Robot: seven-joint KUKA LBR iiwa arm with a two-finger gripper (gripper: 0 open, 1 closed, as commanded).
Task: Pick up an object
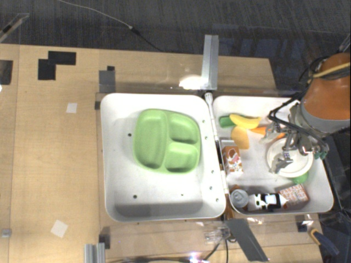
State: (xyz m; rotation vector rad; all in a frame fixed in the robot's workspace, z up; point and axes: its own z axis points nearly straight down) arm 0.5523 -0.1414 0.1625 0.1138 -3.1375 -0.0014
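A: Item one, claw [285,159]: low over the white plate [296,167] in the right bin [328,197]. How far it is open I cannot tell; nothing visibly gripped.

B: Step?

A: Approach, by my reckoning. The next move calls for a descent onto one item.

B: Candidates?

A: Banana [244,120], orange piece [240,137], bottle [258,201] along the near wall, packet [294,194] beside it.

B: Room?

A: Crowded, walls near. The left bin [118,201] carries a green tray [166,140].

Grey arm [321,116], orange band, black cables
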